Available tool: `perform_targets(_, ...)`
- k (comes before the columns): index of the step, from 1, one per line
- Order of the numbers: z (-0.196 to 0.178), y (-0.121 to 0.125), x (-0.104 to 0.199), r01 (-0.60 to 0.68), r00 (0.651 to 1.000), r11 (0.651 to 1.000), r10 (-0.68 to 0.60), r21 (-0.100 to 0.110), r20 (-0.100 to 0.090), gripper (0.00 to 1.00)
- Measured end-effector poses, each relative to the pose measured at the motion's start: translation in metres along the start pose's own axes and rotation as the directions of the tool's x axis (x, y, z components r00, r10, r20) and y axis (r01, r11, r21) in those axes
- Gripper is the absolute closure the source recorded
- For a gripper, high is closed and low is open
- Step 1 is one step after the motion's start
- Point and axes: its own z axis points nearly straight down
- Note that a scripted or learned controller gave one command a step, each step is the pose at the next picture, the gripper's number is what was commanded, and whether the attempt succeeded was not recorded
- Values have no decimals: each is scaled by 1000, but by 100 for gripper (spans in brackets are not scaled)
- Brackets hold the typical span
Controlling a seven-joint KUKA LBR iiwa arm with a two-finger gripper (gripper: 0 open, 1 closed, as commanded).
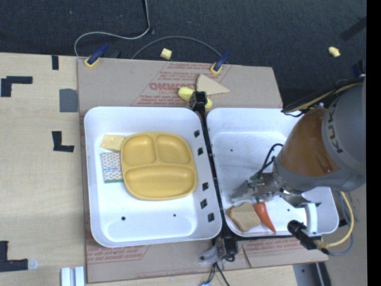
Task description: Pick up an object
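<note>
In the right bin [238, 124], near its lower left corner, we find the arm [321, 148] reaching down from the right, orange band above the wrist, with the gripper [257, 190] low over the bin floor. Just below it lie two candidates: a tan slice of toy bread [244, 218] and an orange carrot-like piece [265, 216], touching or nearly touching each other. The carrot's upper end sits right beneath the gripper; whether it is between the fingers we cannot tell, nor whether the pincer is wide or narrow, as the wrist body hides it.

We judge the step in hand to be the descent or closing over an object, lift not yet done, since both pieces appear to rest on the bin floor.

Next move, in our judgement, calls for a firm close on one piece only, then a straight lift clear of the bin wall.

Left bin [149, 234] holds a yellow divided plate [159, 165], with a pale wedge [112, 142] and a small patterned box [111, 166] beside it.
</note>
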Motion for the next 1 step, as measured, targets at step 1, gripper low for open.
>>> perform_targets(1, -97, 44, -88, -5, 1000, 1000, 5, -11, 7, 0)
